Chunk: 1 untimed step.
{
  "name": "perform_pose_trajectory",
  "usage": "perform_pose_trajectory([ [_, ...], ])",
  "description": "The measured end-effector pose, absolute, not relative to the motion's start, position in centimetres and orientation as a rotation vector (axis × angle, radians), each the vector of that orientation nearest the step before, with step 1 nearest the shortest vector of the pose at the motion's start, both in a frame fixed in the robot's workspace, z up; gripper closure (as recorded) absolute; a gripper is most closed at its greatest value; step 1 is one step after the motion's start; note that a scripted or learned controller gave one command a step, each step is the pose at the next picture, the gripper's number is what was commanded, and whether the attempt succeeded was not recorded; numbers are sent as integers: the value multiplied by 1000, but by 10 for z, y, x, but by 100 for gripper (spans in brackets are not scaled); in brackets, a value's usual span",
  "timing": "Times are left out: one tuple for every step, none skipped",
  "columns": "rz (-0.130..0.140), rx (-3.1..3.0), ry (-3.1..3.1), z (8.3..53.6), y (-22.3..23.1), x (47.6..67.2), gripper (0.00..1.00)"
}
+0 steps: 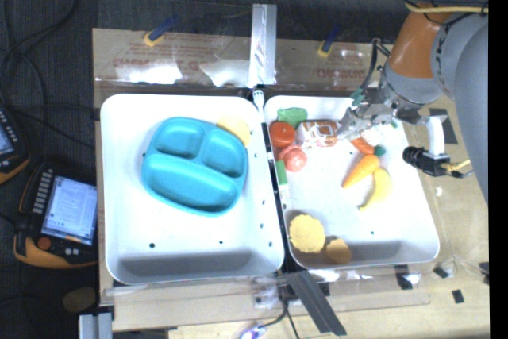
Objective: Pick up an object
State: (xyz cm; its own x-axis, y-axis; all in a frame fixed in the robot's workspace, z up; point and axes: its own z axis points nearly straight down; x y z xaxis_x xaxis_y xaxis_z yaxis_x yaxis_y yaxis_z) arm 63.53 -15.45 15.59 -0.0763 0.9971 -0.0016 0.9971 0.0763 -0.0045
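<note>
The grey KUKA arm (468,83) enters from the right side of the camera view, its broad grey link running down the right edge. Its orange band (417,52) sits above the wrist near the upper right, with dark cables looping over it. Below the band, the metal two-finger gripper (367,113) points down and to the left, held low.

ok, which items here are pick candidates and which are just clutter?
Pick candidates, right bin: orange toy carrot, yellow toy banana, red toy tomato, round yellow cracker.

Clutter: blue divided plastic tray in left bin, handheld pendant off the bench.
</note>
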Motion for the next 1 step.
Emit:
perform_pose_trajectory([
  [8,-2276,-2163,201,-163,588,100],
])
